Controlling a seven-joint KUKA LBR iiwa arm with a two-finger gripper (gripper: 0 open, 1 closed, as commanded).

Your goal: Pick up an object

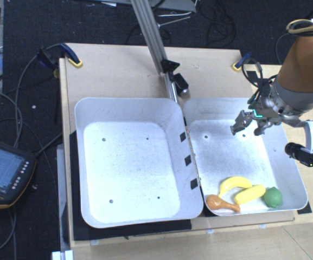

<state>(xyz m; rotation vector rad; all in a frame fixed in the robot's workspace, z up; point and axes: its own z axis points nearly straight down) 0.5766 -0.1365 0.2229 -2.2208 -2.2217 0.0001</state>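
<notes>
The gripper [251, 124] hovers over the upper part of the right bin [221, 145], fingers spread apart and holding nothing. A banana [242, 189], a green ball [273, 197] and an orange piece [221, 202] lie along its lower edge.

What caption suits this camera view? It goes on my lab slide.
KUKA arm's claw above the right bin, apart from bananas, lime and orange toy at its near edge.

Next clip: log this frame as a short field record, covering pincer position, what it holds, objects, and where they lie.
pincer: above the back of the right shallow white bin, nothing between its fingers
objects: two yellow plastic bananas, a green round fruit, an orange-brown pear-shaped toy
object location: clustered at the right bin's front edge
left shallow white bin: holds no objects
task state: no object picked up yet
</notes>
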